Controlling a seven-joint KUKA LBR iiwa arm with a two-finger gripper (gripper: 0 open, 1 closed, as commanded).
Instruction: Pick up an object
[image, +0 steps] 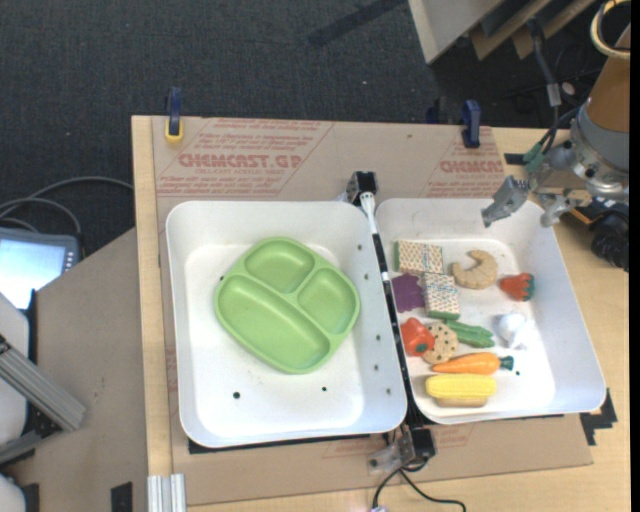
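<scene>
Gripper (525, 203) hung over the right bin's (570, 330) far rim, fingers spread, apparently gripping nothing; toy foods lay inside that bin, croissant (474, 269) nearest the gripper, corn cob (461, 389) at the bin's near side; green plate (288, 304) beyond the bin's left wall

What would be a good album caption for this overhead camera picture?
Robot end effector hovers over the right bin of toy food, beside a green divided plate in the left bin.
</scene>
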